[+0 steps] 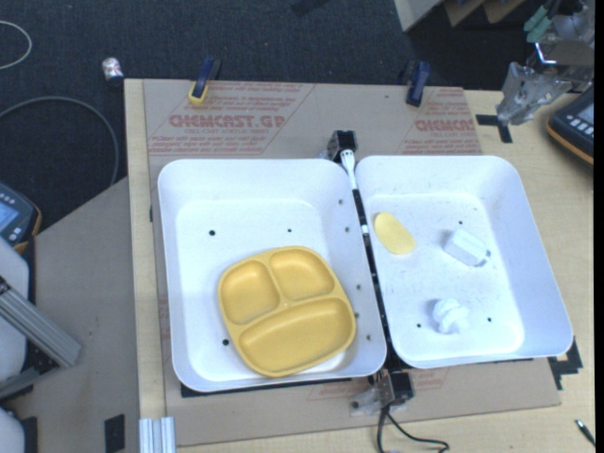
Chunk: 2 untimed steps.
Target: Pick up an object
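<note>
The gripper [528, 88] sits at about two o'clock in the view, up off the bench beyond the far right corner of the right bin [528, 215]; whether it is spread or pressed together I cannot tell, and nothing shows between its tips. It is well apart from every candidate, so the pick looks not yet begun.

The two bins lie side by side on a cardboard sheet [283, 111], which is pinned at its far edge by a yellow-tipped clamp [200, 85] at eleven o'clock and a dark blue clamp [415, 81] at one o'clock (presumably so the bins cannot slide when the arm pushes on them). The left bin [189, 215] carries a yellow divided plate [285, 310], lying flat toward its six o'clock side.

The right bin offers three small things: a yellow oval piece [394, 233] at its ten o'clock, a white blocky object [467, 247] near centre, and a white lumpy object [445, 315] toward six o'clock. All three lie apart from each other, which should leave room around each.

Red print on the cardboard reads "CHEMCAST GP", repeated partly at the right.
</note>
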{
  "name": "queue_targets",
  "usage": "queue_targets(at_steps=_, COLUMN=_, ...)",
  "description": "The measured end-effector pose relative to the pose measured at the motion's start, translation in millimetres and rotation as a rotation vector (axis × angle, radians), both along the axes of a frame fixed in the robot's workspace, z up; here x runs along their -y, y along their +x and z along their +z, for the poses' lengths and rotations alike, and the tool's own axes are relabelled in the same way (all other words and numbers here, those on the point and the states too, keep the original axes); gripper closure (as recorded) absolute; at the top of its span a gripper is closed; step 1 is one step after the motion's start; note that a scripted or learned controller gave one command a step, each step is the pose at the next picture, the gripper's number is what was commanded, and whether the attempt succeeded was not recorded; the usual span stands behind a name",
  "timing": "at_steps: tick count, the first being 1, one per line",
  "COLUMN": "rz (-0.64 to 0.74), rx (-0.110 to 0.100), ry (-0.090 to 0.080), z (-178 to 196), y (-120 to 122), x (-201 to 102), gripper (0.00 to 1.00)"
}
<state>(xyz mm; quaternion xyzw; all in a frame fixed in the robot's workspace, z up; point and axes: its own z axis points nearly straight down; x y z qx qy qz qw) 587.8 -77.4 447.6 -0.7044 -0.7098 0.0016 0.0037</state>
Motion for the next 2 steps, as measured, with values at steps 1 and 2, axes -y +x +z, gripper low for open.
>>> queue_targets(at_steps=1, rz=-0.004, rx=-0.007, ry=0.0, z=-113, y=-31, x=-36, gripper=1.0)
queue_targets(at_steps=2, rz=0.006, rx=0.013, ry=0.002, z=-73, y=-60, x=-144, gripper=1.0)
